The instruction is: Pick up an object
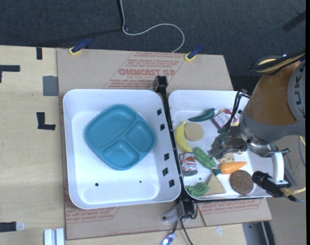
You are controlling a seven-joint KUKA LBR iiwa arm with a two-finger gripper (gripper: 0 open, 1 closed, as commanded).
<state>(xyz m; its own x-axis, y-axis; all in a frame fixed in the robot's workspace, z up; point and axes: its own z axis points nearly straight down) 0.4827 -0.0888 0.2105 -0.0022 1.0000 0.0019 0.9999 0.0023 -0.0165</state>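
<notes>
The arm's grey and orange bulk covers the right bin's far right side. The gripper hangs low over the toy food, its tips lost in dark clutter, so its state I cannot tell. The left bin holds a blue divided plate. Near the gripper lie a banana, a carrot and a brown round cookie.
</notes>
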